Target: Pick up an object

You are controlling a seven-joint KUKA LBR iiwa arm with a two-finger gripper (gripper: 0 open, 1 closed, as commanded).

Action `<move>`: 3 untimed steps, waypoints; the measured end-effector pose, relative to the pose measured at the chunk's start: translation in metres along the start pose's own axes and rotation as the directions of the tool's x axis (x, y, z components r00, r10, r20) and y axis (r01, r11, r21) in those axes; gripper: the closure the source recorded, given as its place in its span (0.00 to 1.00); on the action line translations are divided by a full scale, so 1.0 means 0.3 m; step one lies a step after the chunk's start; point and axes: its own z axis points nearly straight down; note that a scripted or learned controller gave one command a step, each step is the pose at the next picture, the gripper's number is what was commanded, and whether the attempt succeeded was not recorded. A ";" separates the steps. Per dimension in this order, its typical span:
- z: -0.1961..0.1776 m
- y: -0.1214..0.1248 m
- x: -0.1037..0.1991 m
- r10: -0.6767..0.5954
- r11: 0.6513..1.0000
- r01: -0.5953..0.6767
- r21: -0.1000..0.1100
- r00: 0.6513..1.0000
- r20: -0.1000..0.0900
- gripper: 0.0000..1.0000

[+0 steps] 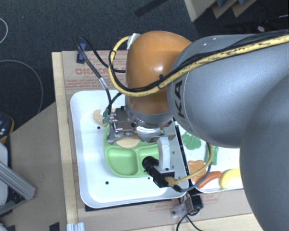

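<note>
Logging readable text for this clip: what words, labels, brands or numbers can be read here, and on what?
Red printing on the cardboard under the bins: blurred, not readable.
Dark letters on the arm beside the orange band: partly hidden; looks like "K", likely more, not certain.
Nothing else is legible.

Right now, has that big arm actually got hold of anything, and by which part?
It cannot be told. The arm's wrist hangs low over the green tray in the left bin and covers the spot where any hold would be.
</note>
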 end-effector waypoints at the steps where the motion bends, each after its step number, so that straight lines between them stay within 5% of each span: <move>1: -0.364 0.183 0.047 0.002 1.000 -0.002 -0.012 1.000 -0.002 1.00; 2: -0.627 -0.032 0.047 0.001 1.000 -0.001 -0.003 1.000 -0.002 1.00; 3: -0.925 -0.022 0.046 0.003 1.000 -0.003 -0.008 1.000 -0.003 1.00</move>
